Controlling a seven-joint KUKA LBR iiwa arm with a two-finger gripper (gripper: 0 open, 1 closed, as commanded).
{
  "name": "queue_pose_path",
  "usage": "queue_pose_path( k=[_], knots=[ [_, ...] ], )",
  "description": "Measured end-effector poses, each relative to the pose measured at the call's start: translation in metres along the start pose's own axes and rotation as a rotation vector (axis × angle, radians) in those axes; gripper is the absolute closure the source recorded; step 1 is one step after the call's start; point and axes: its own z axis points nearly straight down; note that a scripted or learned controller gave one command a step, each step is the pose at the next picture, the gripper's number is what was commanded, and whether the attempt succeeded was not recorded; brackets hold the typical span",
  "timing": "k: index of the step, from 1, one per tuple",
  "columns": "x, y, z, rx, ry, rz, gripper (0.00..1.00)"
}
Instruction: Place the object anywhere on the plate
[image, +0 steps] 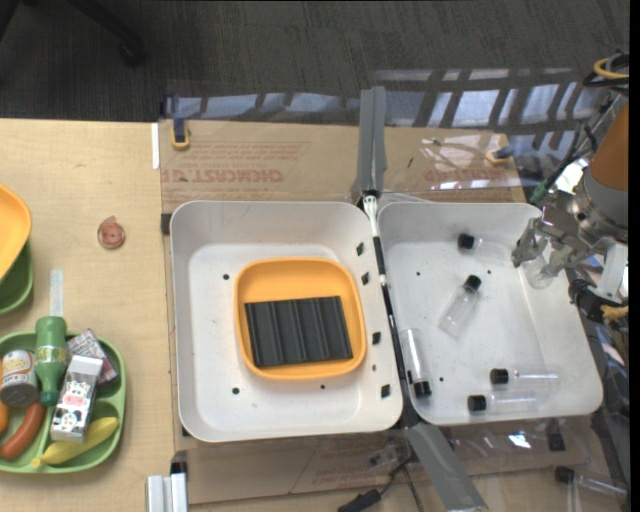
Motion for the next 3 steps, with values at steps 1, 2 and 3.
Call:
queue_pose_path(
  k=[1, 2, 3],
  knots=[
    [0.013, 0.045, -0.042, -0.002, 0.000, -0.160, 1.00],
    [0.009, 0.086, -0.016, -0.002, 0.000, -0.387, 1.00],
    [0.004, 0.089, -0.059, -0.005, 0.000, -0.548, 1.00]
  ],
)
